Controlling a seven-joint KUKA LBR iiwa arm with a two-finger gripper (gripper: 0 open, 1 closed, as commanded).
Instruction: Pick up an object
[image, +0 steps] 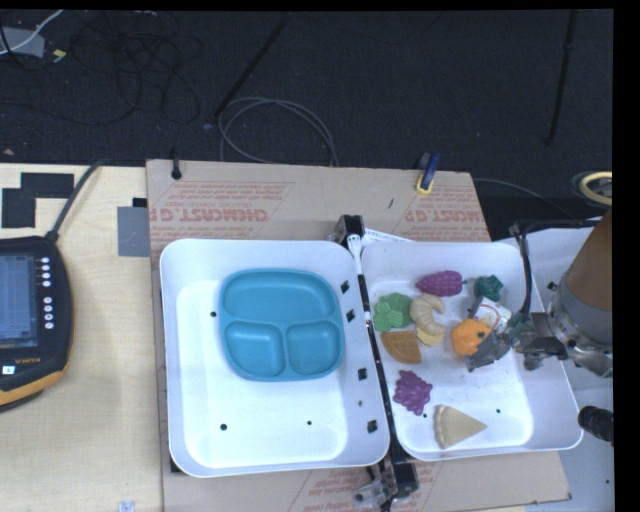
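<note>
The right bin (505, 400) holds several toy foods. An orange fruit (466, 337) lies near its middle, with a cream banana-like piece (430, 316), a green leafy piece (391, 312) and a brown slice (402, 346) to its left. A purple grape bunch (439, 283) and a dark green piece (487, 288) lie towards the back. Another purple bunch (411, 390) and a pale cheese wedge (457, 427) lie near the front. My gripper (489, 348) reaches in from the right, low in the bin, right against the orange fruit's right side.
The left bin (190, 400) holds a blue divided plate (281, 324). A teach pendant (25, 320) lies on the bench at the far left. Cables run over the dark floor behind. The grey arm (585, 310) fills the right bin's right edge.
</note>
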